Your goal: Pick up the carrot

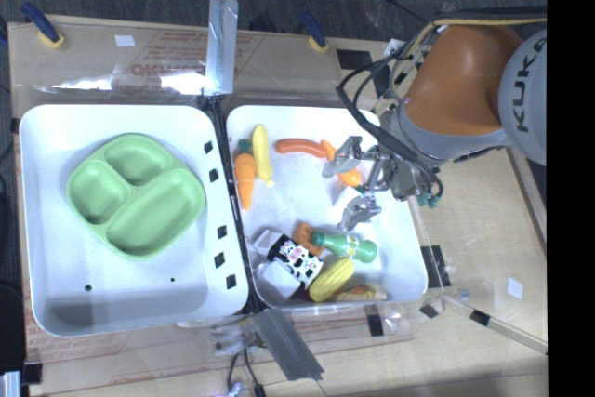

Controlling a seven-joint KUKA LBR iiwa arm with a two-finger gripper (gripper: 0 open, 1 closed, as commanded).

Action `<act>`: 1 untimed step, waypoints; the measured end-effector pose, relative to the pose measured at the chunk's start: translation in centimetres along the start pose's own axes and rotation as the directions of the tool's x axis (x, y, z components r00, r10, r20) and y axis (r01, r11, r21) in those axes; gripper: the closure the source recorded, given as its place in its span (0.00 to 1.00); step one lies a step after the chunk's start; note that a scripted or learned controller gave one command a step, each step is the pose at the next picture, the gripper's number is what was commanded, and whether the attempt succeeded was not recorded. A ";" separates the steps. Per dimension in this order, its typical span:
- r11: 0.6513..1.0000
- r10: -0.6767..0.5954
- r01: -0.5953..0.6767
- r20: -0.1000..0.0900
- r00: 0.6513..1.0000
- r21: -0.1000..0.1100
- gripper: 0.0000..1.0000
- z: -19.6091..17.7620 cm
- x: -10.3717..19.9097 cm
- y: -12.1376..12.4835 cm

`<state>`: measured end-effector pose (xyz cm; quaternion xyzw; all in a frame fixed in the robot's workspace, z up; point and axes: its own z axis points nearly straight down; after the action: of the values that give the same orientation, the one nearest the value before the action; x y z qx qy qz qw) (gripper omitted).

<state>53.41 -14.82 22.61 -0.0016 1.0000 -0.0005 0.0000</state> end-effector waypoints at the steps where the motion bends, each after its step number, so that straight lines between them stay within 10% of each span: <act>1: 0.986 0.166 -0.166 -0.002 0.986 -0.001 0.00 6.4 -4.1 -6.2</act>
<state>57.48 -20.96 16.22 0.0817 0.9967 0.0000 -0.0007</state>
